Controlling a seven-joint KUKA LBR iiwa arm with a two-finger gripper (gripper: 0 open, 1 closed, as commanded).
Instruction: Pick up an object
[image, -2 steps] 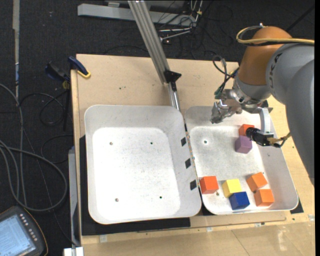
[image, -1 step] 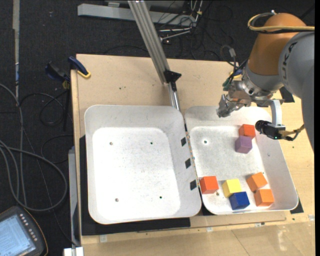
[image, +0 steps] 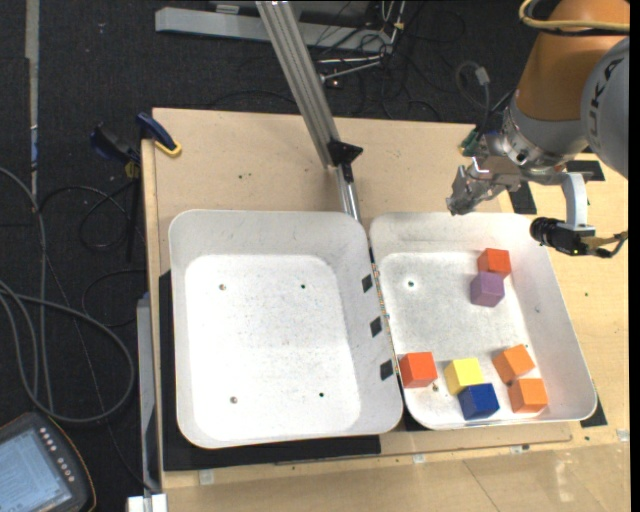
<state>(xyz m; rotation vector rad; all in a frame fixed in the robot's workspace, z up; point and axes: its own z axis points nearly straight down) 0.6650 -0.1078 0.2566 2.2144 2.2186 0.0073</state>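
The right bin (image: 560, 310) holds several small blocks. An orange block (image: 494, 262) and a purple block (image: 487, 289) lie near its far side. Along the near side sit an orange block (image: 418, 368), a yellow block (image: 463, 374), a blue block (image: 479, 400) and two more orange blocks (image: 514, 361) (image: 528, 394). My gripper (image: 466, 196) hangs above the far edge of the right bin, up and to the left of the far orange block. I see nothing between its fingers.
The left bin (image: 265, 320) lies beside the right one on the wooden bench (image: 250, 150). A slanted metal pole (image: 305, 80) runs down to the gap between the bins. A blue and yellow clamp (image: 155, 133) rests at the bench's far left corner.
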